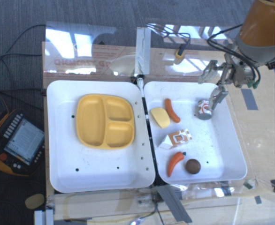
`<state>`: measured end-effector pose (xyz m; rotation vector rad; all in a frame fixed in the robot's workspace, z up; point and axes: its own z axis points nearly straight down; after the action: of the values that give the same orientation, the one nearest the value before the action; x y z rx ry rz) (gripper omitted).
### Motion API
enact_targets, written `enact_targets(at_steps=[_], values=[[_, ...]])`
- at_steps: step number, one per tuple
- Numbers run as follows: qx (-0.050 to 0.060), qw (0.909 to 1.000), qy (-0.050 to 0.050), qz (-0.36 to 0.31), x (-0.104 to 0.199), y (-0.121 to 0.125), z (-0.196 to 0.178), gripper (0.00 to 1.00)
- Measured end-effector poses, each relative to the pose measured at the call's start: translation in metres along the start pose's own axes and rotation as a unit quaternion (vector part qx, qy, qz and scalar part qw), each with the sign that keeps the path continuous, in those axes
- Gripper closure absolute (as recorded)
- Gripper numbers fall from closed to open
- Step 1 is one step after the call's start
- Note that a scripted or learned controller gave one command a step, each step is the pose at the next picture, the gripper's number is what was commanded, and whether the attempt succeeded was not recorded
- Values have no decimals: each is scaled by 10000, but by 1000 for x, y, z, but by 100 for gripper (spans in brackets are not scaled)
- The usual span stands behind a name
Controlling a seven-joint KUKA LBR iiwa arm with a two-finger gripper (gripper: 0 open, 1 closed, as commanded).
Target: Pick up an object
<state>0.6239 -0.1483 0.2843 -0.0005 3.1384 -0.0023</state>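
The right bin (231, 139) holds several small items. A red sausage (171, 110) lies beside a pale yellow wedge (160, 117). Below them is a white and orange carton (179, 138). A red chili pepper (175, 162) and a brown ball (192, 166) lie near the front wall. A small silver can with a red and white label (203, 109) lies at the back right. My gripper (207, 94) hangs over that back right corner, open. Its lower fingertip (214, 103) is right next to the can, and nothing sits between the fingers.
The left bin (62, 168) carries a yellow divided plate (105, 121). A raised divider (146, 125) separates the two bins. Cables and a yellow plug (179, 56) lie behind the right bin. A control pendant (15, 139) rests off the bench at left.
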Motion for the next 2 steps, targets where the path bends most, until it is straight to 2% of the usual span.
enact_targets(at_steps=[1, 2], values=[[0, 9959, 9, 902, -43, -39, 163, 0], [8, 9878, -3, 1560, -31, 26, 195, 0]])
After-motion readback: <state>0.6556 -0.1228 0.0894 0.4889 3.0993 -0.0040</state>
